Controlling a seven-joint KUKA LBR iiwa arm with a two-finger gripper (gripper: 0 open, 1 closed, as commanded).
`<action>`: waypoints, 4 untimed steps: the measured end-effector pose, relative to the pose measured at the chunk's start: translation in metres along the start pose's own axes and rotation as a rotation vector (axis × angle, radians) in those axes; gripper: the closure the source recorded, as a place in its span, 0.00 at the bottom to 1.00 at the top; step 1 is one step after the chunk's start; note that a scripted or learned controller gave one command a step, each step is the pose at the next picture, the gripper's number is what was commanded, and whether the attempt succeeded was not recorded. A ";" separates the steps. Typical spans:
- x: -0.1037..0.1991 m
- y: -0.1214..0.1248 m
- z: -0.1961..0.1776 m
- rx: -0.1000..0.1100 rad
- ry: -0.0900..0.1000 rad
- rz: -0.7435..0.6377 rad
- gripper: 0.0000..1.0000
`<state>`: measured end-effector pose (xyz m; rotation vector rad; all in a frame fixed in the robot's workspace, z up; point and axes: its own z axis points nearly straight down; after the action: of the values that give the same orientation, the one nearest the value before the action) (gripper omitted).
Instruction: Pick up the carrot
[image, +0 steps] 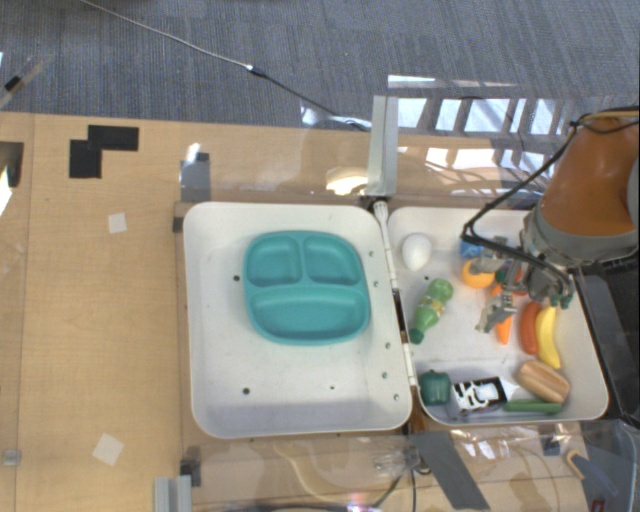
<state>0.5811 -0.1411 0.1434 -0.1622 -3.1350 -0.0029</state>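
The carrot lies in the right bin between the gripper and a banana, so this looks like the approach, with the narrowly parted fingers needing to settle around it, while the wooden bench stands on grey carpet.

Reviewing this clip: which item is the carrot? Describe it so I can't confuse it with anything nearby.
Look in the right bin, under the gripper. The carrot is the slim orange-red piece lying lengthwise right beside the yellow banana, on its left. It is narrower and redder than the banana.
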 end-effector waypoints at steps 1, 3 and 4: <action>-0.006 0.006 0.054 0.000 -0.016 0.116 0.00; 0.020 0.090 -0.046 -0.001 -0.019 -0.055 1.00; 0.021 0.087 -0.043 0.000 -0.014 -0.050 0.00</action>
<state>0.5694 -0.0521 0.1870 -0.0835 -3.1519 -0.0015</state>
